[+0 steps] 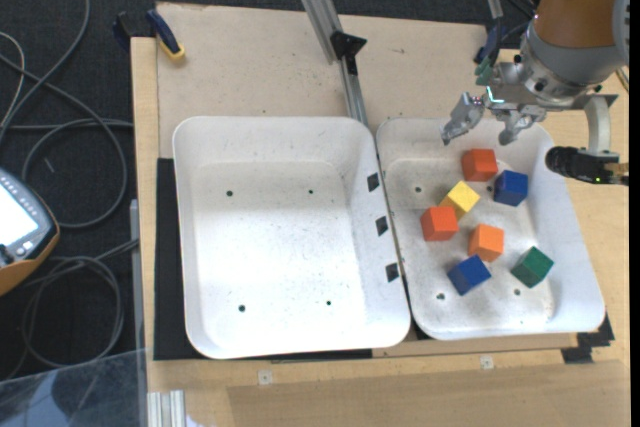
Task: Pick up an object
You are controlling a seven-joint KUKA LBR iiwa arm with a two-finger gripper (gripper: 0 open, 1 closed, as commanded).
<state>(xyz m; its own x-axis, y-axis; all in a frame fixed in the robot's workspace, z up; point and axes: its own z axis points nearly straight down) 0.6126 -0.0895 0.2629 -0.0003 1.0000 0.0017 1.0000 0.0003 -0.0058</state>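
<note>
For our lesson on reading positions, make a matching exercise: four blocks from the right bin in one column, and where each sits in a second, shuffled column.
Blocks
1. yellow block
2. green block
3. orange block under the gripper
4. blue block at the near edge

Places
A. farthest right
B. touching the left orange block
C. nearest the camera
D. farthest back

Pairs: 1-B, 2-A, 3-D, 4-C

Two white bins sit side by side, the left bin (pixel 200 215) and the right bin (pixel 570 255). Seven blocks lie in the right one: three orange (pixel 479 164) (pixel 438 222) (pixel 487 240), two blue (pixel 510 187) (pixel 468 274), one yellow (pixel 462 197) and one green (pixel 532 266). One arm carries one pincer (pixel 487 127).
</note>
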